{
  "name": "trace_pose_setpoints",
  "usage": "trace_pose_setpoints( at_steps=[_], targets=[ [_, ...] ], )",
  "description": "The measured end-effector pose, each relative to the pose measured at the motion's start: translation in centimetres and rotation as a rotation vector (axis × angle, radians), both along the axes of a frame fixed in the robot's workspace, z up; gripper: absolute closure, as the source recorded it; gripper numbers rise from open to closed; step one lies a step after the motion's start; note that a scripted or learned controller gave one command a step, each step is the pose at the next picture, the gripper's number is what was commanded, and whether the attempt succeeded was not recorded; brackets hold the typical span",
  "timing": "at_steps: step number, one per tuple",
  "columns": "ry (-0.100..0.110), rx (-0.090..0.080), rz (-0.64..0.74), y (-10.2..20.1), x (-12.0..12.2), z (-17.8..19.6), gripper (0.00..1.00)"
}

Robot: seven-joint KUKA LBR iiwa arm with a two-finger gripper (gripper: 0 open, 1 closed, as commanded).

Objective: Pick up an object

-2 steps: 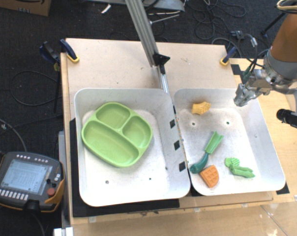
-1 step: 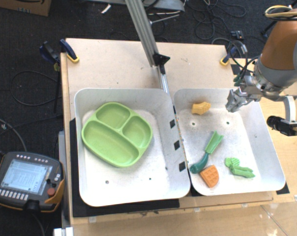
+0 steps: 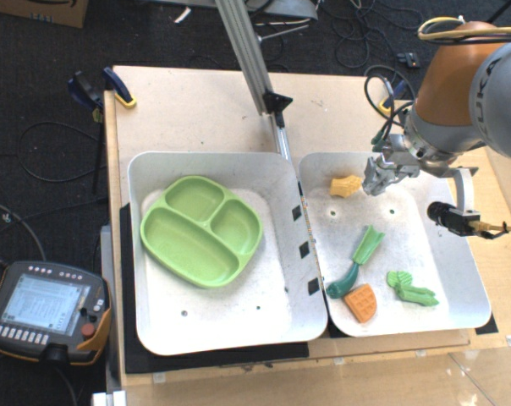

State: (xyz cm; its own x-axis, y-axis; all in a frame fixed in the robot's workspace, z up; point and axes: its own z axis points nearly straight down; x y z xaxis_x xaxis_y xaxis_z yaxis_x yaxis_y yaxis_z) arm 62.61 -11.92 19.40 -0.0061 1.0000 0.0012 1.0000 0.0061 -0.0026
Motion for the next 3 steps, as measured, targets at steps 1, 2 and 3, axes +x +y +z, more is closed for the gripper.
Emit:
trace_pose_setpoints(
  at_steps=[1,2,3],
  targets=[
    [-0.005,-0.002,-0.004,-0.6,0.6,0.2,1.0],
    [-0.002,-0.002,-0.002,0.2,1.0,-0.9,1.0],
    [-0.004,-0.002,-0.005,0.0,0.9,0.1,1.0]
  ],
)
